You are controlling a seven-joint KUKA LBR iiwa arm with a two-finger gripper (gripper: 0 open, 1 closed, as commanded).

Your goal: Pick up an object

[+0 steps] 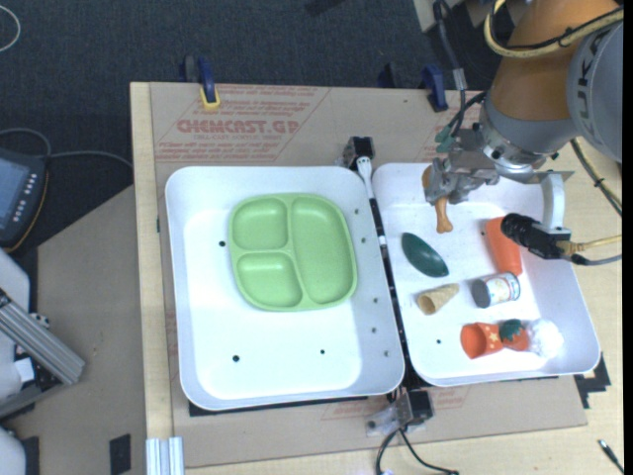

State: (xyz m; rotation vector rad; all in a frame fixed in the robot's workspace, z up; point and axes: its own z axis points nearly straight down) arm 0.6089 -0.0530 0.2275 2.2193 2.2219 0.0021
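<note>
You had the gripper (445, 188) at the right bin's (574, 349) far side; an orange stick (443, 216) hung from it, apparently pinched at its top. It looked light and stiff, probably slippery. Nearer lay a green leaf (425, 254) and cone (436, 298).

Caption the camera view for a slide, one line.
Gripper over the right bin near a brown piece; green plate in the left bin.

A robotics lab: clamped cardboard-covered bench (247, 117), two white bins (188, 265), loose cables (593, 250).
</note>
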